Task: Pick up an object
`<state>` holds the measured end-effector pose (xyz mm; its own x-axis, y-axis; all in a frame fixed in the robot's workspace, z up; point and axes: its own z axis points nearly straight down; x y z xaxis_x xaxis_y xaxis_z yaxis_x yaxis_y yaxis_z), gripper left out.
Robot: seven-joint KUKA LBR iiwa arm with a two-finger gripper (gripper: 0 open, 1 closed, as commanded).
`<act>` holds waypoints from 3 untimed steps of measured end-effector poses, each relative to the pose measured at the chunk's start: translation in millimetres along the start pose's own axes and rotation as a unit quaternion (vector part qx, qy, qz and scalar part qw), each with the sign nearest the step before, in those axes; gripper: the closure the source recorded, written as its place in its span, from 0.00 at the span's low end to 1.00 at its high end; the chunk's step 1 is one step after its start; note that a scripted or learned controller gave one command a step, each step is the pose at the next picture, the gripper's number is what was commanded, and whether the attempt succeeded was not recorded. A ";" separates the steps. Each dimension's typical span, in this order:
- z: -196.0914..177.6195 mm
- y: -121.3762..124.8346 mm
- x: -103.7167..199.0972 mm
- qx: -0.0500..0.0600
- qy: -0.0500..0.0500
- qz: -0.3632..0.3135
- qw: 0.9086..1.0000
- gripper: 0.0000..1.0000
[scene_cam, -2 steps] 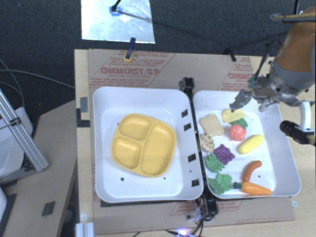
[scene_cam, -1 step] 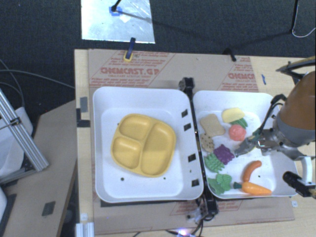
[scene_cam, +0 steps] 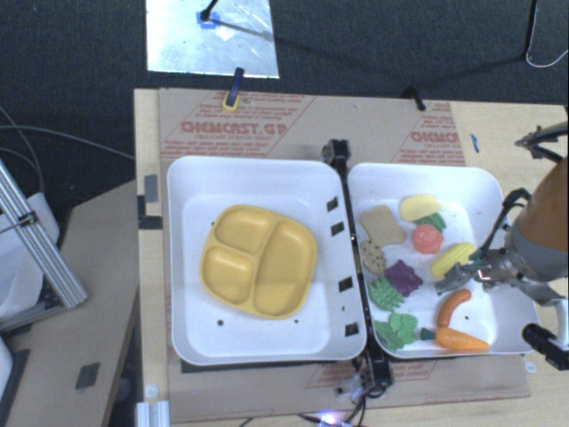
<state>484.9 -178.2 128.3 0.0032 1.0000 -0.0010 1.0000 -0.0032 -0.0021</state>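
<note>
While the arm (scene_cam: 542, 229) reaches in from the right, its gripper (scene_cam: 455, 277) hangs low over the right bin (scene_cam: 484, 185), fingers slightly parted with nothing between them. A banana (scene_cam: 452, 258) lies touching or just under the fingertips; a sausage (scene_cam: 452, 306) sits just below, a carrot (scene_cam: 460, 339) beyond. The left bin (scene_cam: 187, 194) holds a yellow tray (scene_cam: 258, 261).

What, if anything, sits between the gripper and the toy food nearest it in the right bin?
Nothing visible does. The gripper hangs low over the right bin, beside the yellow banana and just above the sausage. Bare bin floor lies around them.
</note>
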 end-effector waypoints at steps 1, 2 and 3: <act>-38.3 28.7 -30.1 -0.004 -0.002 -0.003 1.000 0.00; 47.7 0.2 -28.0 0.000 0.001 -0.001 1.000 0.00; 3.1 18.9 -25.9 -0.004 -0.001 -0.004 1.000 0.00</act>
<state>503.6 -204.1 125.1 -0.0047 1.0000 -0.0020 1.0000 0.0047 0.0053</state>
